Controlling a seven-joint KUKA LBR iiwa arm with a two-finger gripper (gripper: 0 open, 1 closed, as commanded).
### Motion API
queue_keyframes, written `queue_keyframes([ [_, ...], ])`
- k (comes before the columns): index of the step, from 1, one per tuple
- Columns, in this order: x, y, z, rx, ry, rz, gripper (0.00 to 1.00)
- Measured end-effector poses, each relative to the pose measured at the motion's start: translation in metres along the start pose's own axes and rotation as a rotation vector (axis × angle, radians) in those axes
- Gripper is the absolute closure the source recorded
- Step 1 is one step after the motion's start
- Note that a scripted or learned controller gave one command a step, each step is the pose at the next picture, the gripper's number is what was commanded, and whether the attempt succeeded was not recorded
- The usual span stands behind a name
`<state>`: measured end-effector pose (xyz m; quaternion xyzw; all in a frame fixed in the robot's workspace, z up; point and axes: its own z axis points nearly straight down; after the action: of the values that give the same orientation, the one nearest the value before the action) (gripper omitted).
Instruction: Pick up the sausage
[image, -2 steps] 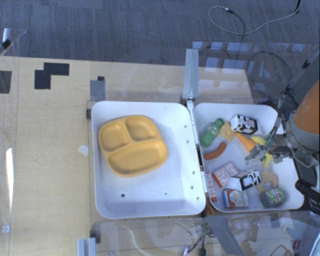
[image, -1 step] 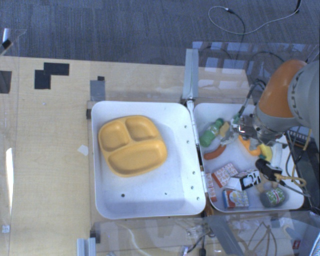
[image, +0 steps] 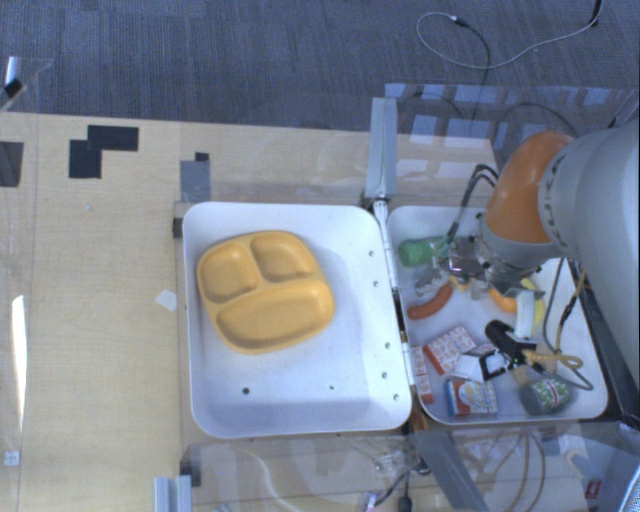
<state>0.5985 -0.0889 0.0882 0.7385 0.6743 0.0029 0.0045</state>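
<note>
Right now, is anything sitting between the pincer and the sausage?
Nothing visible does. The pincer hangs just above the sausage in the right bin; the green item lies beside it, not across the path.

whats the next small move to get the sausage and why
Probably shift the pincer slightly toward the left bin and down: the sausage lies just beside and below it in the right bin, not visibly grasped, with a green item close by.
</note>
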Motion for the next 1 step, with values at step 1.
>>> queue_keyframes([
  [1, 0.0129, 0.0099, -0.0967, 0.006, 0.003, -0.181, 0.00],
])
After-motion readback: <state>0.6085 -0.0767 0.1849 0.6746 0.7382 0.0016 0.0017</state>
